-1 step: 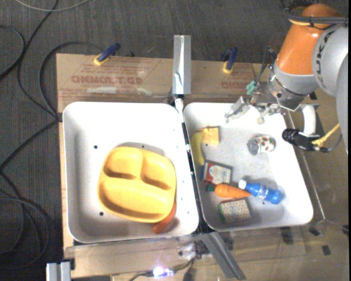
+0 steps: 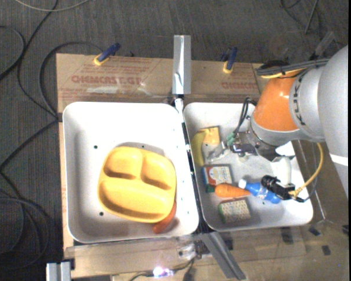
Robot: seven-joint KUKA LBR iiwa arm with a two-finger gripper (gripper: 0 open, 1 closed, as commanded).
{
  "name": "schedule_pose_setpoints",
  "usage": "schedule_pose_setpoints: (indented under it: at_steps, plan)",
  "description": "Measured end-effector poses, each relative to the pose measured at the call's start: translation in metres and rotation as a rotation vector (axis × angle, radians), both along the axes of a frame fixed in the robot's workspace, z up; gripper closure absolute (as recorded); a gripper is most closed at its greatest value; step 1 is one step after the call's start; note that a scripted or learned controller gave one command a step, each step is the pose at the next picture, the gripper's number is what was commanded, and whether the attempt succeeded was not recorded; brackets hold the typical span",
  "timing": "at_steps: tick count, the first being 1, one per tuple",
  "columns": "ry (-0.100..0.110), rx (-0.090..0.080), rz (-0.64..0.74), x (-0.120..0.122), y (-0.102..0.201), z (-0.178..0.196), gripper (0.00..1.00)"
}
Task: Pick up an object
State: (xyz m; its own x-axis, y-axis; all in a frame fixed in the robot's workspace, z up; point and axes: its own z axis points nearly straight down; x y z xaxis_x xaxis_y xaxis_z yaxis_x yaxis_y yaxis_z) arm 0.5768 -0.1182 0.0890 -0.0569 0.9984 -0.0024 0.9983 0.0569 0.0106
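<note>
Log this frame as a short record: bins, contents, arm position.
left bin: yellow divided tray, orange item poking out under its lower edge
right bin: yellow packet, small carton, carrot, blue item, tan sponge-like block
arm: over right bin, upper part
pincer: beside yellow packet; grasp unclear

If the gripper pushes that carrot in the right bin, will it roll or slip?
The carrot looks tapered and rounded, so a push would probably swing it round rather than roll it straight. Its smooth orange skin suggests plastic, likely light and a bit slippery. The card and sponge close beside it may stop it.
</note>
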Motion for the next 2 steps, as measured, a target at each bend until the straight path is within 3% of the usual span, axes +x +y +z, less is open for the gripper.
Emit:
schedule_pose_setpoints:
  at_steps: [1,2]
  plan:
    - [0.012,0.001,-0.013,0.057,-0.025,0.011,0.00]
    - [0.007,0.006,-0.041,-0.009,-0.040,0.009,0.00]
